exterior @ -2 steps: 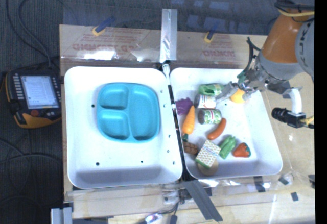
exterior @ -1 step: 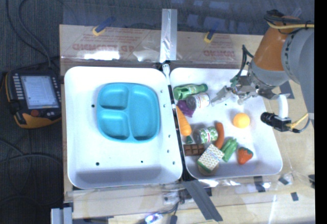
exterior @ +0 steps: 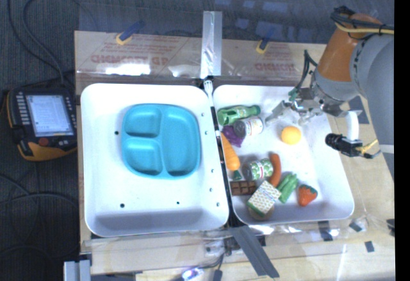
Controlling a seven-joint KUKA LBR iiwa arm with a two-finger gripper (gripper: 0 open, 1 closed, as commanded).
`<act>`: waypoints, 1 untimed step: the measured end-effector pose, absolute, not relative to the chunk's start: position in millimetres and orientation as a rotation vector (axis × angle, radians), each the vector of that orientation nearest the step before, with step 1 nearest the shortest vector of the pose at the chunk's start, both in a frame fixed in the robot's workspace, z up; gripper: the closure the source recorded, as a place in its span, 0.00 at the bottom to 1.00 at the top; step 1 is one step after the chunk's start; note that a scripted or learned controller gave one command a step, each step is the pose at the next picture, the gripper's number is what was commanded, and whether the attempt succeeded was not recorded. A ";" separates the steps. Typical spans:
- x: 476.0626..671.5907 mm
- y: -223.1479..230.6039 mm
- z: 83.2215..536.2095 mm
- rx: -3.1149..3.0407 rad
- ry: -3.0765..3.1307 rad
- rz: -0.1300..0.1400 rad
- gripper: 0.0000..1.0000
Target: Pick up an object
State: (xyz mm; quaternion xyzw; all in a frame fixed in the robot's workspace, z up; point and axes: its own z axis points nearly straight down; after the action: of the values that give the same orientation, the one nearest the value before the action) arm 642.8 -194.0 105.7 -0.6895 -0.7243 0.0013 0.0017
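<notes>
With the gripper (exterior: 296, 109) apparently open and empty, lower it squarely over the yellow ball (exterior: 291, 135) just below before closing.

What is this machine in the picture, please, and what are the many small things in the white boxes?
It is a robot arm, grey with an orange band, reaching in from the right. One fixed camera looks down on the bench at a slant. At the arm's end is a gripper for picking things up; it hangs over the right bin, above a yellow ball, and I see nothing held in it. That bin holds toy food: a green bottle, a carrot, a small can and a strawberry. The left bin holds a blue divided plate.
</notes>
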 end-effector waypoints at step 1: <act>624.8 -206.4 93.3 -2.153 -2.283 -0.003 0.00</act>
State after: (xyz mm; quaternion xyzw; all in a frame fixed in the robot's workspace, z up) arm 624.8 -206.4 93.3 -0.6860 -0.7276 -0.0011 0.0017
